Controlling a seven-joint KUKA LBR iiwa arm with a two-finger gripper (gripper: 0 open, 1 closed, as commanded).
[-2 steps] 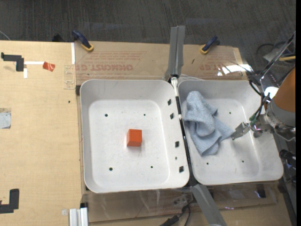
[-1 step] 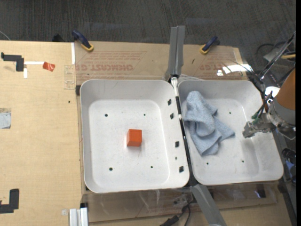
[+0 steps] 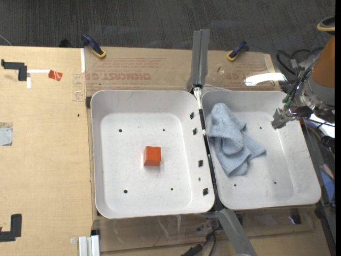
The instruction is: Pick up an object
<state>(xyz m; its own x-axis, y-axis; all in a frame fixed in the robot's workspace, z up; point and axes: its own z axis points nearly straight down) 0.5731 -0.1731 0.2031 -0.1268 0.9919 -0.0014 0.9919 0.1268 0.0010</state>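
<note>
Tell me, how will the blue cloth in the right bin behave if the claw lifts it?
The blue cloth lies crumpled in soft folds, so it will probably hang limp and stretch out rather than keep its shape. It looks thin, so likely light. A pinch on one fold may lift only part at first.

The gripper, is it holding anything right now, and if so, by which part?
Nothing is held. The gripper sits over the right bin's far right side, apart from the blue cloth; the orange block lies in the left bin.
</note>
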